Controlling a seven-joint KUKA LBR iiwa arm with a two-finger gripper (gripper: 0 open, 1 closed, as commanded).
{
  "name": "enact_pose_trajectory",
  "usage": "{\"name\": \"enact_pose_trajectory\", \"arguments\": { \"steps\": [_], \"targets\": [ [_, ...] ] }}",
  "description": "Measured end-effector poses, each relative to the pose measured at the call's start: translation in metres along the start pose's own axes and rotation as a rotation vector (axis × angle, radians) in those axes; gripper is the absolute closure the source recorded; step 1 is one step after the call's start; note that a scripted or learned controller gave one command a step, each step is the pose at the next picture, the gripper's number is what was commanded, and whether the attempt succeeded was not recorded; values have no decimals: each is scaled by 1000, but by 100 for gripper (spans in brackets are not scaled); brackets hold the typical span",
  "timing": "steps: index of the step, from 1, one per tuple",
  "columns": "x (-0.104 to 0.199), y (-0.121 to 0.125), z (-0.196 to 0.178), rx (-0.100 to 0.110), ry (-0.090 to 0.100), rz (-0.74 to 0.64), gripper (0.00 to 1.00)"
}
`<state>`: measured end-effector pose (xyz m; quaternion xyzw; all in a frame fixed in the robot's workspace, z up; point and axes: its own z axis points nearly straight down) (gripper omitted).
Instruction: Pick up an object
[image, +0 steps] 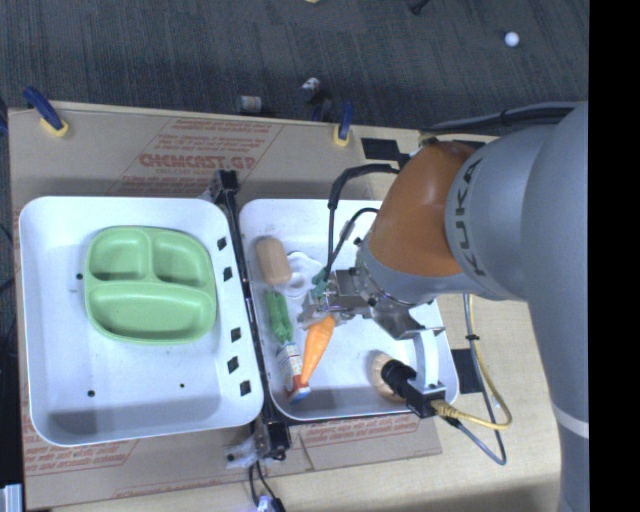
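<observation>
My gripper (328, 298) hangs low over the middle of the right bin (345, 405), under the grey arm with its orange band (425, 215). The thick end of an orange carrot (316, 347) lies right below the gripper, with its tip pointing toward the bin's front. A green pod-like vegetable (278, 315) lies just left of the carrot. A tan bread roll (271, 259) sits at the back left of this bin, beside a white crumpled item (303, 271). A round tan piece (379, 371) lies at the front right, partly behind a black part of the arm.
The left bin (60, 400) holds a green divided plate (151, 284). A thin white and orange stick (294, 375) lies near the right bin's front left wall. A yellow cable (478, 420) loops on the bench at the right. Clamps sit along the back edge of the bench.
</observation>
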<state>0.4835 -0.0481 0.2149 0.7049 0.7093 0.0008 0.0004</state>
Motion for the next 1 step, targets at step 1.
{"name": "enact_pose_trajectory", "arguments": {
  "steps": [1],
  "targets": [
    [-17,-7,23,3,-1,-1,100]
  ]
}}
